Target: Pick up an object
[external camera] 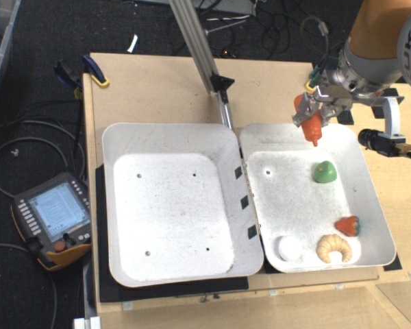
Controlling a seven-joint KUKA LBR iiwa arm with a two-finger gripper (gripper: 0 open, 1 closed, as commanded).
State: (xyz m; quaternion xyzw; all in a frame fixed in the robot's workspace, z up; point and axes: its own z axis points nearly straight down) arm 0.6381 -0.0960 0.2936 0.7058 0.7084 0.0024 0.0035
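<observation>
My gripper (pixel 314 115) hangs over the far edge of the right bin (pixel 370 204), shut on a long orange-red object (pixel 312 127) like a carrot. The object points down between the fingers and is lifted off the bin floor. Lower in that bin lie a green rounded piece (pixel 324 172), a small red piece with a green top (pixel 348 225), a tan croissant-shaped piece (pixel 334 249) and a white round piece (pixel 290 247).
The left bin (pixel 116 184) sits beside the right one, their rims meeting mid-bench. A slanted metal pole (pixel 198 40) ends at a black clamp near the bins' far junction. A black fitting (pixel 380 141) sticks out by the right bin's far right rim.
</observation>
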